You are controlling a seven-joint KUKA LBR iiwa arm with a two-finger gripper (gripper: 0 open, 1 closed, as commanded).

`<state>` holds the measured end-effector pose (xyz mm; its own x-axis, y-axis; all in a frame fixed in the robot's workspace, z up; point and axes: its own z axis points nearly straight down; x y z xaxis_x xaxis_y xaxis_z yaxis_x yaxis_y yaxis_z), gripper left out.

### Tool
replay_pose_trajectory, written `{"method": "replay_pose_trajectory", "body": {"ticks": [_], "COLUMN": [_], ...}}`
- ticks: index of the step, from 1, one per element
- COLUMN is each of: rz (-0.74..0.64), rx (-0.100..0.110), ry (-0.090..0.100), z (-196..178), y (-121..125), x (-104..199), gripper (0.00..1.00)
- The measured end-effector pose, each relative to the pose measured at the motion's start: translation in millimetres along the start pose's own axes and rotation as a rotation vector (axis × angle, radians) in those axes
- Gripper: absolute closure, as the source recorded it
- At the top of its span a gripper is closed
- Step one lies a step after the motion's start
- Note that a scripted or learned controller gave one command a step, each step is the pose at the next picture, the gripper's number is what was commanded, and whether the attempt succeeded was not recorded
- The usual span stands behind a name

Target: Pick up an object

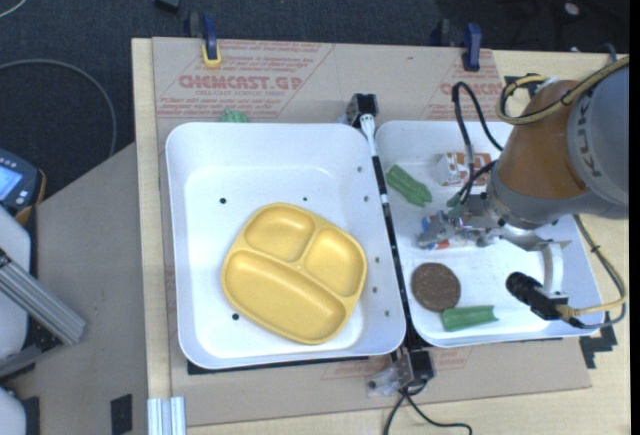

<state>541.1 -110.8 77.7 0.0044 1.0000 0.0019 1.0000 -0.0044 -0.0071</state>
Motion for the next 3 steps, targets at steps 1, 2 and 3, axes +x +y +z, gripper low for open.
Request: {"method": "replay_pose_trajectory", "body": {"ticks": [1, 2, 3], "rz": [-0.003, -0.014, -0.018], "rx": [-0.010, -0.017, -0.027], "ry": [-0.003, 0.001, 0.005], "z": [-17.5, -112.6, -266.4], "y": [2.9, -5.4, -20.5], "x": [0.4, 81.5, 169.7], "gripper": [1.00, 1.00, 1.00]}}
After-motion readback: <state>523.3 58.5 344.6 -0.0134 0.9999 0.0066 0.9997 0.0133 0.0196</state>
